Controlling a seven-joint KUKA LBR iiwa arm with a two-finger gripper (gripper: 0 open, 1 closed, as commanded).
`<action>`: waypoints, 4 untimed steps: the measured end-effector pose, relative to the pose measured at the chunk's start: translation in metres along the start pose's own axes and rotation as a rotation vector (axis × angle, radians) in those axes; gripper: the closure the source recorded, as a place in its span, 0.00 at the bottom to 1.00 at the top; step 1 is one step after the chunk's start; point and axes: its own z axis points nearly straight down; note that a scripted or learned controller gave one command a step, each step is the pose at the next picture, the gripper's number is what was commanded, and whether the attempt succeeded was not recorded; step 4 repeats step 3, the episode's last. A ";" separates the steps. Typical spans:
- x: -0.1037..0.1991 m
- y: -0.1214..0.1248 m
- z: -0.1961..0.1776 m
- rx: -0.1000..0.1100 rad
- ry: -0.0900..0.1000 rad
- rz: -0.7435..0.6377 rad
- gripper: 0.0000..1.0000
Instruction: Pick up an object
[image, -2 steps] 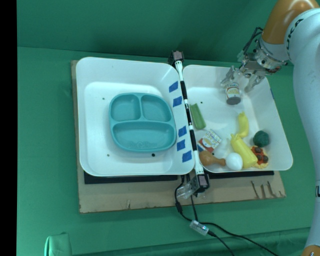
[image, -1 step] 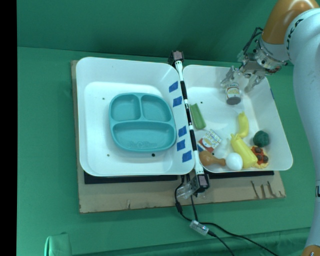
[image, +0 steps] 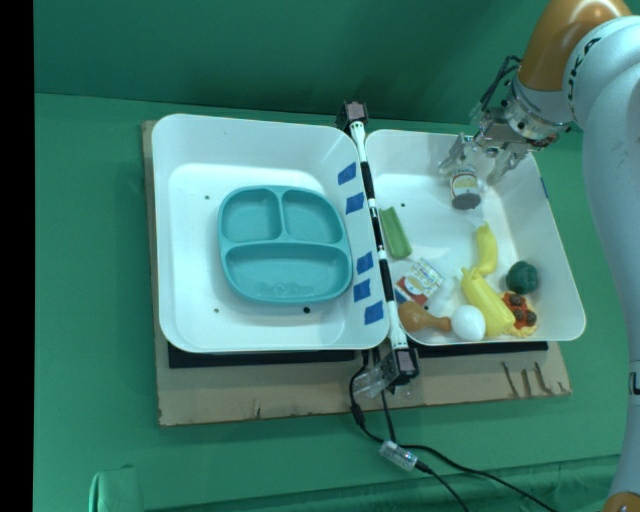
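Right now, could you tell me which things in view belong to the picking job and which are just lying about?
Job in hand:
- gripper
- small jar, just below the gripper
- right bin, where the objects lie

Lying about:
- teal plate in the left bin
- celery, banana, corn, egg, drumstick, green ball, carton

Arm (image: 600, 150) cut off top, right edges.
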 end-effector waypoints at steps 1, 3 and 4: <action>0.012 -0.002 0.002 0.000 -0.014 0.007 0.00; 0.074 -0.055 -0.140 -0.031 0.014 -0.003 1.00; 0.074 -0.055 -0.140 -0.031 0.014 -0.003 1.00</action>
